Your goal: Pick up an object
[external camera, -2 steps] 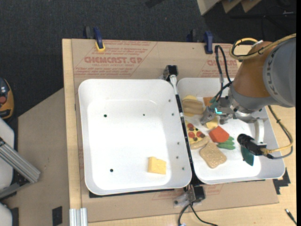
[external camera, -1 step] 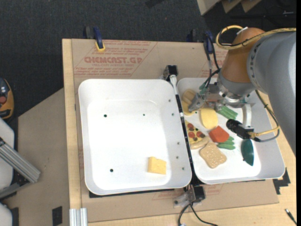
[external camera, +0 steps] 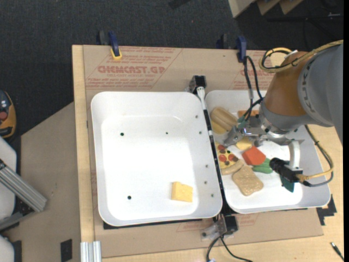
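Several toy foods clustered in right bin (external camera: pixel 313 198): bread roll (external camera: pixel 221 118), pizza slice (external camera: pixel 228 158), red piece (external camera: pixel 253 156), toast slice (external camera: pixel 248 182). Cheese wedge (external camera: pixel 182 191) alone in left bin (external camera: pixel 109 105). Gripper (external camera: pixel 242 132) low between roll and red piece; finger state: cannot tell. All likely light, rigid, slick plastic. Toast flat, so pinch across its edges; roll rounder, may slip.

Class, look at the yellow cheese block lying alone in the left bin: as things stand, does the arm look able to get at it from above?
Probably yes. The cheese block lies alone on the left bin floor, away from the walls, with nothing over it. The gripper sits above the right bin, so it must first cross the divide.
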